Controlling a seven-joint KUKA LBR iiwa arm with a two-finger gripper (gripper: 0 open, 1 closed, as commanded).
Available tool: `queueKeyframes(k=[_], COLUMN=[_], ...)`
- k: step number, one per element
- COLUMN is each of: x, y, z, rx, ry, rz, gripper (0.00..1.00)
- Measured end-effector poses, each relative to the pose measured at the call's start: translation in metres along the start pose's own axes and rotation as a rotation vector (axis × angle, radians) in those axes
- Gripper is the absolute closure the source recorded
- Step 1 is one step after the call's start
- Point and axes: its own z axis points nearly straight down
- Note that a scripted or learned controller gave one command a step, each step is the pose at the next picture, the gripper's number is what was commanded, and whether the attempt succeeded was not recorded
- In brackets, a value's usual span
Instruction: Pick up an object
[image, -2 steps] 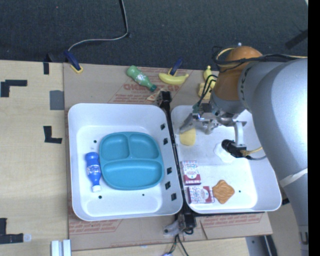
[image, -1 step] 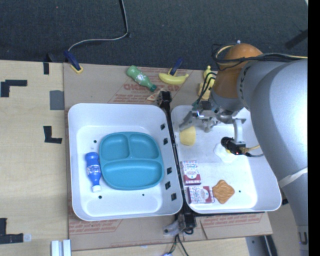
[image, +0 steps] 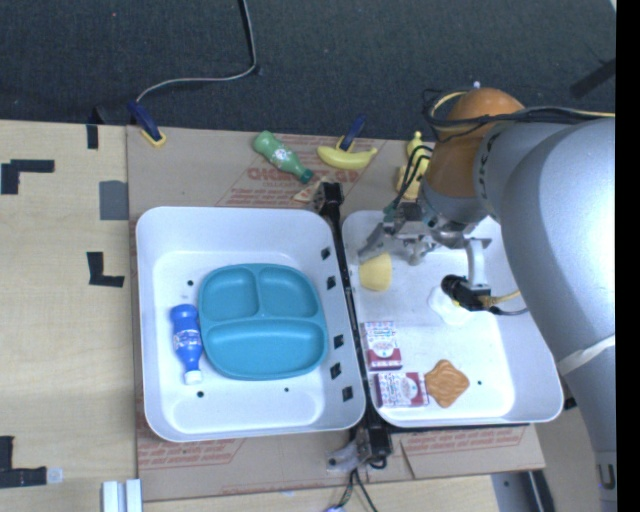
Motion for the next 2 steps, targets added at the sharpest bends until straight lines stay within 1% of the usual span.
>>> queueKeyframes(k=[2], x=[0.0018], y=[0.0014], z=[0.0001], rx=[0.001], ry=[0.0], rz=[0.0], gripper=[0.0])
